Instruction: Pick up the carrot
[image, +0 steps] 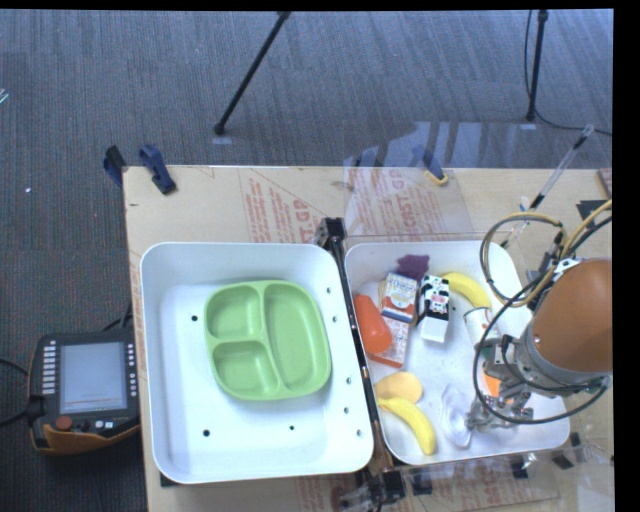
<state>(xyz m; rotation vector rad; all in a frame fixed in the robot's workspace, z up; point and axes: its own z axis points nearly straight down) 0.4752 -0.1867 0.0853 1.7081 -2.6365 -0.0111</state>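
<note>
Dark carpet lay all around the bench (250, 200), and down at the near right corner of the right bin (520, 270) the gripper (497, 408) hung low over the white floor; whether it was spread or closed, the arm (575, 320) hid too much to say. Just left of it sat something clear and glassy (455, 420), hard to make out. Further left lay a banana (415, 422) with a small yellow-orange fruit (398, 386) touching its upper end. The carrot (371, 326) rested against the bin's left wall, well apart from the gripper, beside an orange carton (398, 300). Behind stood a cow-print carton (434, 298), a purple item (411, 266) and a second banana (468, 288). Across in the left bin (165, 400) sat a green divided plate (268, 338).
</note>
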